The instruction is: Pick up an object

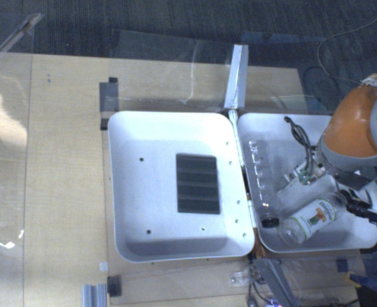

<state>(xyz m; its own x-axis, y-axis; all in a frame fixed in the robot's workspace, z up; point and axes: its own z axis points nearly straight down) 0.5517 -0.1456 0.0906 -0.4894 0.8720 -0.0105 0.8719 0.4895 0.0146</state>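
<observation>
A clear plastic bottle [308, 219] with a green-and-orange label lies on its side in the right bin [259, 142], near that bin's front edge, its dark cap [269, 222] pointing left. A black ribbed rectangular pad [198, 183] lies flat in the middle of the left bin [137, 139]. The arm comes in from the right, its orange band [353, 128] over the right bin. My gripper [301, 174] hangs low in the right bin, just above and slightly left of the bottle's middle, largely covered by the wrist and cables.
A raised divider [245, 171] separates the two bins. A clear upright panel [236, 82] stands behind them. Black cables [297, 133] loop off the wrist over the right bin. Wooden bench surface [54, 171] extends to the left.
</observation>
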